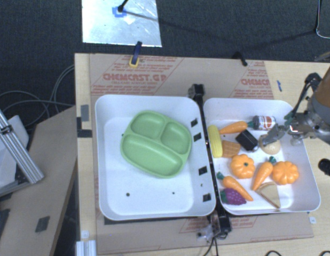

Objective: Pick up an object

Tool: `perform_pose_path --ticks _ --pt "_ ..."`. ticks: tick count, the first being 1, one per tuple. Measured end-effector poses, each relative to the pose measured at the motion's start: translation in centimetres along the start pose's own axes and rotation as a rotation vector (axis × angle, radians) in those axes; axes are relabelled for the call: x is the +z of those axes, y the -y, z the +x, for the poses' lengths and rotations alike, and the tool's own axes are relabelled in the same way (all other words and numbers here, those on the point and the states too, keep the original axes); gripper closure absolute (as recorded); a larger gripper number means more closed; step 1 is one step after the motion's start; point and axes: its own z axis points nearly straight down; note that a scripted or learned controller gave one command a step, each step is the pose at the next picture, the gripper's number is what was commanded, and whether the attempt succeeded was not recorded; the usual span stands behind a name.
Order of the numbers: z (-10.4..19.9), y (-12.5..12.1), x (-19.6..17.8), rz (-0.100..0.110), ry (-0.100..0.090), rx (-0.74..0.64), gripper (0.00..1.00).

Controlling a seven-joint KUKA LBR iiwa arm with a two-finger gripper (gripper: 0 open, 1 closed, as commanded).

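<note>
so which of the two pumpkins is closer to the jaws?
The right-hand pumpkin, by the right bin's outer wall. It sits just below the gripper; the other pumpkin lies further left, next to the corn side.

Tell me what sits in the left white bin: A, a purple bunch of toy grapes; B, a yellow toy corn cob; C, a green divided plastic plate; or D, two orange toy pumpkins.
C: the green divided plastic plate lies alone in the left white bin, while the pumpkins, corn and grapes sit in the right white bin.
</note>
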Motion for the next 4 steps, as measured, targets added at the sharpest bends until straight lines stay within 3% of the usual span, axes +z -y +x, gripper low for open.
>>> perform_pose_path --ticks 2,3,4 --pt "-0.3 0.1 10.5 -0.004 0.001 0.002 0.0" --pt "-0.7 -0.5 12.5 -0.019 0.01 0.002 0.0" --pt "-0.4 -0.2 11.9 -0.008 0.003 0.002 1.0"
